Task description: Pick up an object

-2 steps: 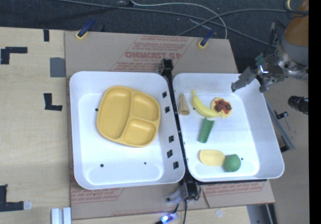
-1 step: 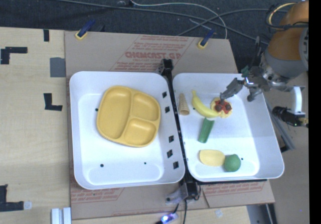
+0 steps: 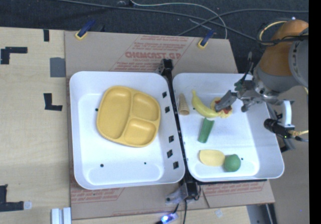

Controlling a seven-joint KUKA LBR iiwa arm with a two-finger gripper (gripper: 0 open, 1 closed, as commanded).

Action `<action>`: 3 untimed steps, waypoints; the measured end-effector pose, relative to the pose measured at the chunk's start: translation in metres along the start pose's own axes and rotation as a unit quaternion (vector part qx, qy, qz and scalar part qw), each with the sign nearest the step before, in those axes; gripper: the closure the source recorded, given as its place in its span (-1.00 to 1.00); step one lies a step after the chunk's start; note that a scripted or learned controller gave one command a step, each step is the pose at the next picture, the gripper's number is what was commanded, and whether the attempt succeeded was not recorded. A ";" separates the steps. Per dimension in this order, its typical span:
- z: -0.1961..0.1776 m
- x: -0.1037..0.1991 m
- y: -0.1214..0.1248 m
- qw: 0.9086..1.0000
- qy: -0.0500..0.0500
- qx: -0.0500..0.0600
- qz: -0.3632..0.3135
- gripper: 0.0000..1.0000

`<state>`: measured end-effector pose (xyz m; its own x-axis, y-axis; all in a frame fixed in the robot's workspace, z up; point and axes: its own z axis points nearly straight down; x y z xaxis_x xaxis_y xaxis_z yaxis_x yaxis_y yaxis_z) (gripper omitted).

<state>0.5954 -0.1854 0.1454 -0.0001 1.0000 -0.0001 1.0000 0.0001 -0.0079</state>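
White plastic forms both shallow bins, which sit side by side on a brown cardboard sheet (image 3: 150, 53) laid over the bench. Nearest the viewer in the right bin (image 3: 266, 168), a pale yellow lemon-like piece (image 3: 211, 157) lies on the floor with a small green lime (image 3: 231, 162) touching its right end. A little farther in, a dark green cucumber-like piece (image 3: 205, 130) lies tilted near the bin's middle. Just beyond it a yellow banana (image 3: 204, 108) curves from the far left toward the right, and a tan cone-shaped piece (image 3: 183, 104) lies just to its left, close to the divider between the bins. A small red and yellow item (image 3: 224, 109) sits at the banana's right end, partly covered by the gripper.

The gripper (image 3: 224, 101) reaches in from the right and hangs low over that right end of the banana; whether it is spread apart or closed on anything cannot be told from this angle, and no object is clearly clamped in it. Behind it the grey arm (image 3: 273, 80) carries its orange band (image 3: 281, 47) at the right edge.

In the left bin (image 3: 85, 168) a yellow divided plate (image 3: 128, 115) lies flat, with three compartments. At the far edge of the cardboard, two blue and yellow clamps (image 3: 85, 29) (image 3: 206, 38) grip the sheet, and black cables (image 3: 165, 4) trail across the dark floor beyond.
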 end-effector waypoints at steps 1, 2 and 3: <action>0.063 -0.002 0.001 1.000 -0.001 -0.004 -0.001 -1.00; 0.048 -0.002 0.002 1.000 -0.002 -0.006 -0.001 1.00; -0.009 -0.011 0.000 1.000 -0.001 -0.006 0.000 1.00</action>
<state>0.5952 -0.1963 0.1541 -0.0010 1.0000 -0.0012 1.0000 0.0010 0.0037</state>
